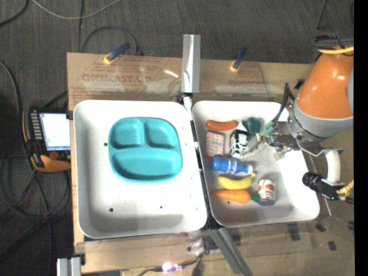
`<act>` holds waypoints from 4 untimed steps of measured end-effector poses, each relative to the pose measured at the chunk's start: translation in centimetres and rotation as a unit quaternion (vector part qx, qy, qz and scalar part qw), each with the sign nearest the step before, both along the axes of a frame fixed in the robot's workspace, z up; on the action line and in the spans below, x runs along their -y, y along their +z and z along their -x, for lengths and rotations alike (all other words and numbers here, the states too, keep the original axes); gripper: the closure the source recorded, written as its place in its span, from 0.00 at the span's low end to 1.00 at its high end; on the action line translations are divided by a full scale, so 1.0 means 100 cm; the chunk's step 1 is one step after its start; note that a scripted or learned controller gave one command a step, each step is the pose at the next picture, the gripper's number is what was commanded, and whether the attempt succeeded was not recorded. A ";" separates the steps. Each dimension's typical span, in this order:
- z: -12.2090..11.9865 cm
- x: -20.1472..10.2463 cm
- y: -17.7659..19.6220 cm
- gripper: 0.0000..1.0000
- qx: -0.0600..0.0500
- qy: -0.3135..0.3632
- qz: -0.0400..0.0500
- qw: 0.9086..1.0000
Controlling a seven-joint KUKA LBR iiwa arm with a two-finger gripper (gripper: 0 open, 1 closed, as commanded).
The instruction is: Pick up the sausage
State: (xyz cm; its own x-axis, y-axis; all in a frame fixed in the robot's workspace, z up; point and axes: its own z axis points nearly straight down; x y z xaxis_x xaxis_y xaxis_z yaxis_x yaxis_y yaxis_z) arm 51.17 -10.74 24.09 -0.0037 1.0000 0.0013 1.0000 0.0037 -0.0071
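- Sausage [221, 125] lies at the right bin's [299, 209] 11 o'clock corner, above a small carton [217, 142]
- Gripper [248, 144] hangs at the sausage's 4 o'clock; jaw state cannot be told
- Blue bottle [230, 165], banana [236, 181], carrot [232, 196] lie toward 6 o'clock

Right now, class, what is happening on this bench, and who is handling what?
A grey and orange robot arm reaches in from the right over the right bin, which holds a sausage, a blue bottle, a banana, a carrot and a small can. Its gripper sits low near the bin's upper middle, beside the sausage, which lies at the bin's top edge. The left bin holds a teal divided tray.
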 end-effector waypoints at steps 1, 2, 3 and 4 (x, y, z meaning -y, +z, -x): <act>-0.058 0.004 -0.113 0.00 -0.001 -0.071 0.001 0.998; -0.150 0.025 -0.140 0.00 0.010 -0.025 0.001 1.000; -0.147 0.011 -0.137 0.00 0.001 -0.169 0.002 0.986; -0.157 0.013 -0.143 0.00 -0.011 -0.169 0.000 0.986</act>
State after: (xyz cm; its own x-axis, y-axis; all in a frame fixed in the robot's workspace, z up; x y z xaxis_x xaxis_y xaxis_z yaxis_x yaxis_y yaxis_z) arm 66.83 -12.08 9.78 0.3301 0.9439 -0.0013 0.9435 -0.3300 -0.0283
